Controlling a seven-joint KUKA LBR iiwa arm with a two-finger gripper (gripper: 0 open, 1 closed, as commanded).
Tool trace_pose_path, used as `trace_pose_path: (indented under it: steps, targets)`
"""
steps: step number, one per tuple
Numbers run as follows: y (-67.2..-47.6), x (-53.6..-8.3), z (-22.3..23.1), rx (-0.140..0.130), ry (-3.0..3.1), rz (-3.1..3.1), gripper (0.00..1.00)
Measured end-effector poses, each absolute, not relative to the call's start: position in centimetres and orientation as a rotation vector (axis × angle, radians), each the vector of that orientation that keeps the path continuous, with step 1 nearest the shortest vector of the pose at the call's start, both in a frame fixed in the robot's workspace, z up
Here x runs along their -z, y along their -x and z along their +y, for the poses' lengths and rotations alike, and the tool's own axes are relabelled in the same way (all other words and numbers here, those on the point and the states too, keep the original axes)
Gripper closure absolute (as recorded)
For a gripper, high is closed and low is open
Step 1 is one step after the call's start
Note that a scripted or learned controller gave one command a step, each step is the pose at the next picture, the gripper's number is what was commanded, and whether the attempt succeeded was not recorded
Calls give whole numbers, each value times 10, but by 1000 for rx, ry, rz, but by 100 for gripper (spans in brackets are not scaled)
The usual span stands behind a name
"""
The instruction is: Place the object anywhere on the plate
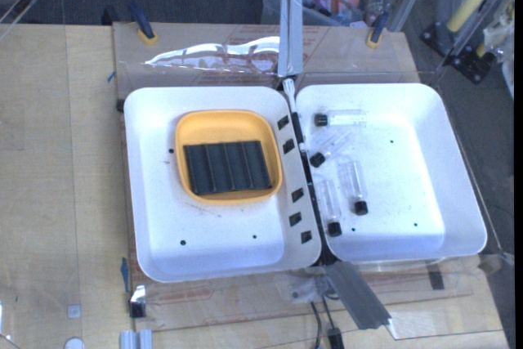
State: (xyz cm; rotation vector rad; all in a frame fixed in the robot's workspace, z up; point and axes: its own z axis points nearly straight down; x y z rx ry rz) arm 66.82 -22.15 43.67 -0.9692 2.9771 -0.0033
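- Block (227,167): a dark, ribbed slab that lies flat on the yellow plate (189,131), inside its rim and near the middle.
- The plate sits in the left bin (155,233), the one farther from the side where the arm and its pincer reach in.
- Whether the pincer is released or clenched cannot be told from this view, and nothing grips or touches the block.
- Judged from how things lie, the task looks finished: the block rests wholly on the plate, with no edge hanging over it.
- The right bin (425,200), on the pincer's near side, holds a few clear tubes (350,176) with black caps, scattered toward the wall between the bins.
- If one of those tubes is the object meant, that placing is not yet done.
- Both bins stand side by side on the table (57,176).
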Motion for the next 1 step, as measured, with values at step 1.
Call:
trace_pose_path:
  steps: [1]
  targets:
    - [-630, -437, -222, -2, 1425, 2794, 100]
